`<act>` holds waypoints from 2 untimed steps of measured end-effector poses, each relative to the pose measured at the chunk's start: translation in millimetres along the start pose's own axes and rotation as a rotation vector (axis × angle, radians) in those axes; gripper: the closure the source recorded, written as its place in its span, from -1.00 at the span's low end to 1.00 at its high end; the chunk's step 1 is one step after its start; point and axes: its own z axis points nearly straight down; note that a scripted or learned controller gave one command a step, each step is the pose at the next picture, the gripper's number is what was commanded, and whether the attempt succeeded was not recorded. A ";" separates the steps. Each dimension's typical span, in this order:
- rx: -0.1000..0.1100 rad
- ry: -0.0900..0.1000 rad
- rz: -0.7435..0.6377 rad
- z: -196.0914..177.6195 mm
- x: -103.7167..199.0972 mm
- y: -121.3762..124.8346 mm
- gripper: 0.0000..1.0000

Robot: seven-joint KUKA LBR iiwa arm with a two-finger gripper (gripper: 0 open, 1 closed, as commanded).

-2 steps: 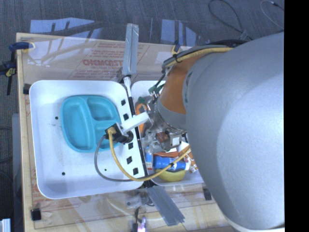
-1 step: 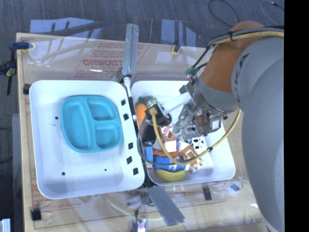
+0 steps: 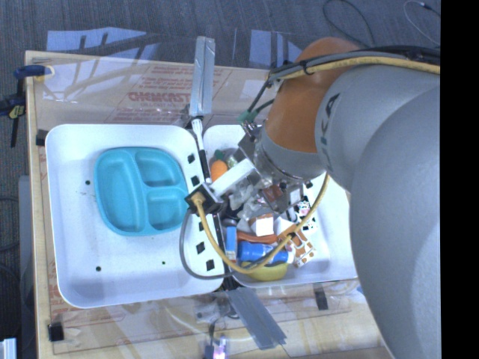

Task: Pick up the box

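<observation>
- Right of centre: grey-and-orange arm over cluttered right white bin, gripper low; grip state can't tell.
- Left white bin: blue divided plastic tray.

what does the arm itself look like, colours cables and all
The arm is a bulky, rounded grey casing with an orange band above the wrist. A yellowish hose and thin dark cables run along it and loop beneath the wrist. White and black hardware sits near the claw.
</observation>
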 end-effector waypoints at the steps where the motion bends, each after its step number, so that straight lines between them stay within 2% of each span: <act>1: -0.001 0.000 0.181 60.5 -14.4 25.3 1.00; 2: -0.001 0.000 0.181 60.5 -14.4 25.4 -1.00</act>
